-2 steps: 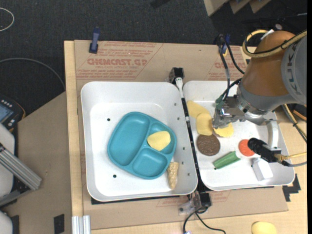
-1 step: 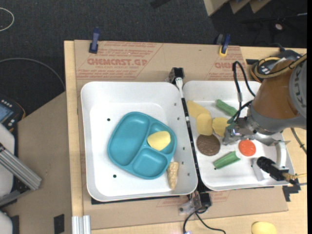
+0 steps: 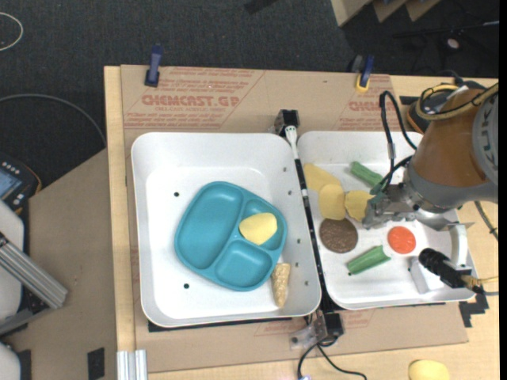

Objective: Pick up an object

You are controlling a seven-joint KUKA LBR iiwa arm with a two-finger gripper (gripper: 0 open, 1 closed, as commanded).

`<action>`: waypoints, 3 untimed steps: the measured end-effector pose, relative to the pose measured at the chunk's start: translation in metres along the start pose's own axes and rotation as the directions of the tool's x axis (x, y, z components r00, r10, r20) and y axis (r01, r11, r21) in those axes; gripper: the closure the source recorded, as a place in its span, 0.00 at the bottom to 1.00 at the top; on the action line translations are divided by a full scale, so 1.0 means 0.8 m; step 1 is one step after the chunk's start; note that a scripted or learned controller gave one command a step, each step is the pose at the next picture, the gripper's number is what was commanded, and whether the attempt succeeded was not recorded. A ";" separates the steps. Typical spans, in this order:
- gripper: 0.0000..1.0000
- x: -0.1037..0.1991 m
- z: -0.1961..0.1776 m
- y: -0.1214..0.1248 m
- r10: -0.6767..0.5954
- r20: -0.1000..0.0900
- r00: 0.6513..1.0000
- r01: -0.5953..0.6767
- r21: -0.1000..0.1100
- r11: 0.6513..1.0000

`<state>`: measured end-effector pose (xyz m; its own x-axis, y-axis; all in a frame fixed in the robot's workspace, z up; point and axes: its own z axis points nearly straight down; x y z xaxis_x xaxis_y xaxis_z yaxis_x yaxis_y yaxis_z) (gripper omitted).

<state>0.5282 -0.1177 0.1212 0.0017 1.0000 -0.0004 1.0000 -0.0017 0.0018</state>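
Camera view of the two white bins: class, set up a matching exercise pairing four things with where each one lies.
Things:
1. yellow lemon-shaped piece
2. corn cob
3. brown disc
4. orange disc

Places:
A. in the right bin, near its left wall, just below the yellow pieces
B. in a compartment of the blue tray
C. in the right bin, beside the gripper, at its lower right
D. on the floor of the left bin, against the blue tray's lower right edge

Pairs: 1-B, 2-D, 3-A, 4-C
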 end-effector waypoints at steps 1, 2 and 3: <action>1.00 0.000 -0.012 0.000 0.001 0.000 1.000 -0.001 -0.002 1.000; 1.00 0.000 -0.025 0.001 0.001 0.002 1.000 -0.001 -0.004 1.000; 1.00 0.000 -0.037 0.001 0.002 0.002 1.000 -0.002 -0.006 1.000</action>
<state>0.5293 -0.1174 0.1508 0.0032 1.0000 -0.0023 1.0000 -0.0032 0.0076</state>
